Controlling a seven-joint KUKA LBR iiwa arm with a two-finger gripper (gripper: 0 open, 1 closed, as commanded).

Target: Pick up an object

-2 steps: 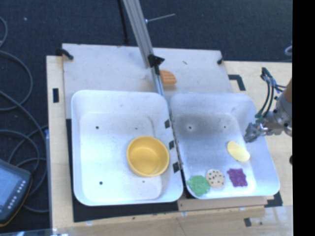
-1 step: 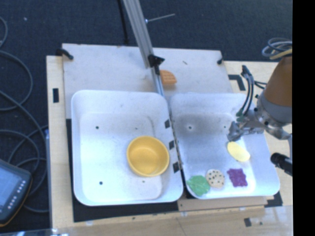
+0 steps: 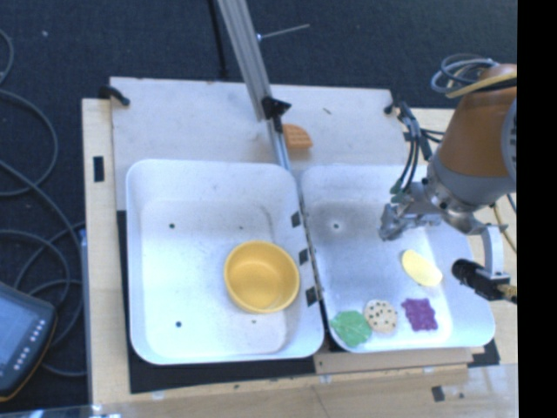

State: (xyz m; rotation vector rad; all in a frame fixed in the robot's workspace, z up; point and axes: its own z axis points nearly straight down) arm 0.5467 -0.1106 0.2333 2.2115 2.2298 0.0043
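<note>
My gripper (image 3: 392,225) hangs over the right bin (image 3: 348,225), near its middle, with nothing visibly between its fingers. A pale yellow oval object (image 3: 422,268) lies just below and right of it. Along the right bin's front edge sit a green object (image 3: 351,327), a tan spotted round object (image 3: 380,316) and a purple object (image 3: 420,313). A yellow bowl (image 3: 261,275) stands upright in the left bin (image 3: 174,233).
A slanted metal rail (image 3: 248,59) runs from the top down to the divide between the bins. An orange object (image 3: 297,138) lies on the bench behind the bins. Cables trail on the floor at left.
</note>
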